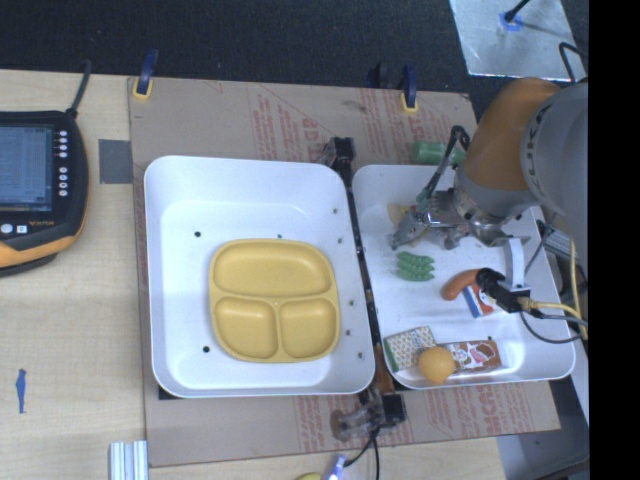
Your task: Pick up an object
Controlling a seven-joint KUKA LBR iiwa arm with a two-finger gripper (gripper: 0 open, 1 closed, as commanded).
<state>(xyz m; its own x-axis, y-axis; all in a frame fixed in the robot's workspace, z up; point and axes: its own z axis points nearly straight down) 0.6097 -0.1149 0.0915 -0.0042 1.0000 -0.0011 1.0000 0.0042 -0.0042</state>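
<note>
Gripper (412,230) low in the right bin (375,268), can't tell its state, nothing visibly held; green toy (414,265) just below it, sausage (460,284) near, so a slightly off descent likely nudges the toy aside or closes on air.

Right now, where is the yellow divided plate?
The yellow divided plate lies in the left bin, near its middle, well left of the gripper.

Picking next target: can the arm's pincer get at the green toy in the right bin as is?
Probably yes. The pincer hangs just above the green toy, which lies alone on the right bin's floor. The hot dog lies apart, to its right.
</note>
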